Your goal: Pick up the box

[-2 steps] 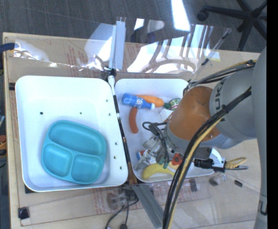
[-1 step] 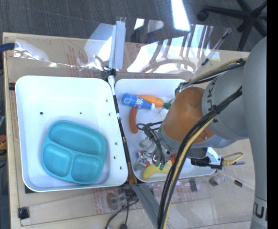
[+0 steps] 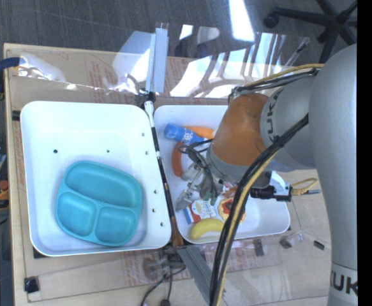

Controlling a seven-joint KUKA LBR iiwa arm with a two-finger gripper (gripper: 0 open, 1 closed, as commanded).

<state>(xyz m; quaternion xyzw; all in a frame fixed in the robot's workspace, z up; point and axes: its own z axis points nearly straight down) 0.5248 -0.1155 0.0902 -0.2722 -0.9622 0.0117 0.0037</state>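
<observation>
My arm (image 3: pixel 281 126) reaches in from the right over the right bin (image 3: pixel 278 218), while the left bin (image 3: pixel 39 126) holds a teal divided plate (image 3: pixel 99 203). My claw (image 3: pixel 195 193) hangs low in the right bin, and I cannot tell how it is set. The box (image 3: pixel 205 209) lies just beneath it, touching a banana (image 3: pixel 205 229), with a blue bottle (image 3: pixel 179 132) farther back.

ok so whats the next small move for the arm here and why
Probably a short descent straight onto the box. The end effector hangs low in the right bin, at the box's left edge, with a banana just in front and a blue bottle behind. Whether it grips anything yet is unclear.
</observation>
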